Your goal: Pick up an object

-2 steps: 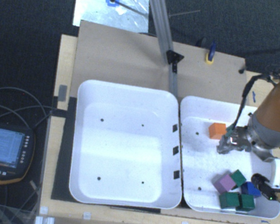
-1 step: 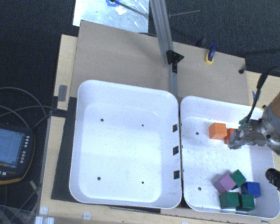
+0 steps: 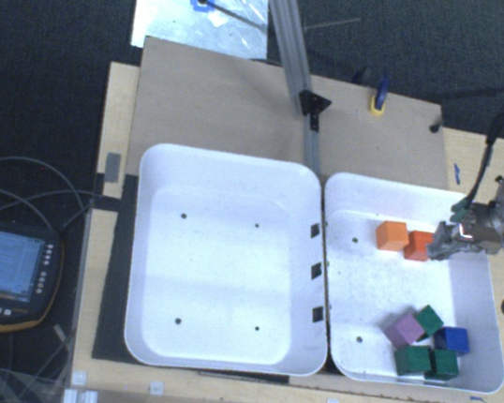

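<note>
My fingers [image 3: 443, 237] sit low in the right bin [image 3: 491, 310], touching the red-orange block [image 3: 418, 246]; whether they grip it, I cannot tell. An orange block [image 3: 392, 235] lies just beside it. Other blocks [image 3: 424, 343] cluster near the front corner, likely untouched.

Smooth white plastic for both bins [image 3: 238, 170], faintly glossy. Matt, wood-like board on the bench [image 3: 221, 96]. Matt solid colour on the blocks [image 3: 392, 235]. Dull grey metal on the slanted pole [image 3: 292, 36]. Rough dark carpet floor [image 3: 41, 39].
</note>
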